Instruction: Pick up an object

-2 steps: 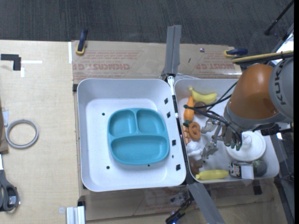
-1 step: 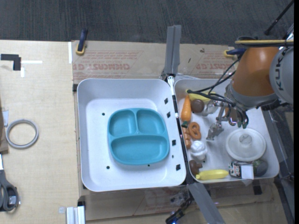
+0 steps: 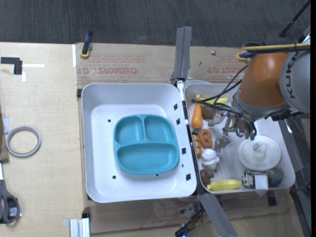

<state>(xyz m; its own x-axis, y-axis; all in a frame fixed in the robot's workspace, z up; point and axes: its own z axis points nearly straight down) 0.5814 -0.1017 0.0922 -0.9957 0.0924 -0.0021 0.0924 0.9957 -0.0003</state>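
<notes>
So we've got a pale wooden table [image 3: 44, 181] carrying two shallow white plastic bins [image 3: 94, 147], a grey tape ring [image 3: 21, 141], scissors [image 3: 9, 207] and brown printed cardboard [image 3: 123, 69].

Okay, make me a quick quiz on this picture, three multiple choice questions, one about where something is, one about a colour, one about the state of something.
1. Where does the divided plate lie?
A. In the left bin
B. In the right bin
C. On the bench outside the bins

2. What colour is the plate?
A. Red
B. Teal blue
C. Black

3. How does the plate stand?
A. Flipped face down
B. Face up with nothing in its compartments
C. Face up and piled with toys

Answers:
1 A, it sits inside the left bin.
2 B, all of it is teal blue.
3 B, its three compartments show bare; the banana and carrot lie in the right bin.
</notes>
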